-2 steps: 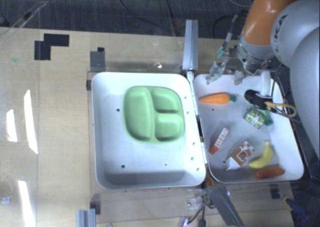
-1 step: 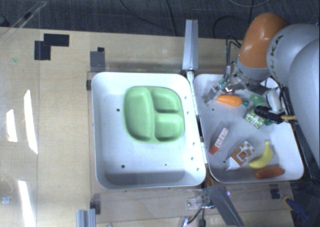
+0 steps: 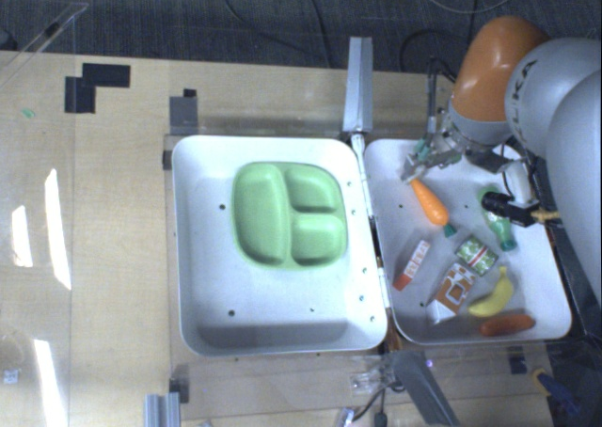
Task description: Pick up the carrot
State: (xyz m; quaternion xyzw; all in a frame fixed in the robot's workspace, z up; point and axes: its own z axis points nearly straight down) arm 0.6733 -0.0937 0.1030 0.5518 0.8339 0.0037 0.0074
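Arm (image 3: pixel 550 86) enters from right, grey w/ orange band near wrist, bent down twd bench. Gripper (image 3: pixel 425 160) low at upper right, pointing left-down, nothing seen betw its tips.

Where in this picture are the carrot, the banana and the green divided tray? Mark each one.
carrot (image 3: pixel 431 202), camera view, middle of its orange body.
banana (image 3: pixel 496 297), camera view, middle of its yellow curve.
green divided tray (image 3: pixel 261 213), camera view, floor of its long left compartment.

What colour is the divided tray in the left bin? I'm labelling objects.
Light green, seen clearly in the camera view: the divided tray.
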